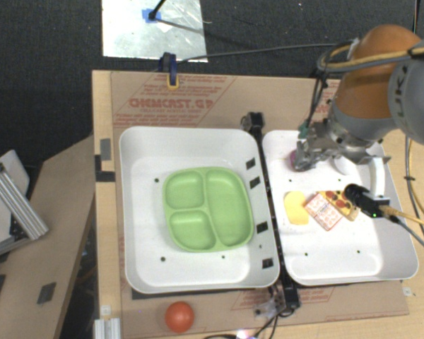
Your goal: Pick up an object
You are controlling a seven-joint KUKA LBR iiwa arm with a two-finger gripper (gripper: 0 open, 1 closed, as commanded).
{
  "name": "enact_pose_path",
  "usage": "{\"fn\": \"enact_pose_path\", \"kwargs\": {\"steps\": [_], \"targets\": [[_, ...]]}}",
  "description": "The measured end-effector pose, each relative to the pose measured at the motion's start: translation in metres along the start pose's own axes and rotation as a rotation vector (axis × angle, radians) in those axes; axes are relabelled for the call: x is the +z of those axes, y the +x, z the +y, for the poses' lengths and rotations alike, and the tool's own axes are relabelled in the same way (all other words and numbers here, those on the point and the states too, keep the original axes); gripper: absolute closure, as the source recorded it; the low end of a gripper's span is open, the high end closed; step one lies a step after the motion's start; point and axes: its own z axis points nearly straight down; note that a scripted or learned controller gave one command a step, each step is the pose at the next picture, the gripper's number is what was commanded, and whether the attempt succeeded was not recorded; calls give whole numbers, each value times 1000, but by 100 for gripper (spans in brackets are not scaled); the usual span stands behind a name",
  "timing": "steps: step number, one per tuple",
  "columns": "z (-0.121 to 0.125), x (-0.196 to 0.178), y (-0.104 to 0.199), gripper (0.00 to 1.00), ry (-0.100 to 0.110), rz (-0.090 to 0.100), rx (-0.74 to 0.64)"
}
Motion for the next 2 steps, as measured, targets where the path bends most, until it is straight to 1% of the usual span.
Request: {"fn": "enact_pose_path", "kwargs": {"steps": [1,2], "targets": [[-14,-5,56,100,0,1,-1],[-33,8,101,100,1,0,1]]}}
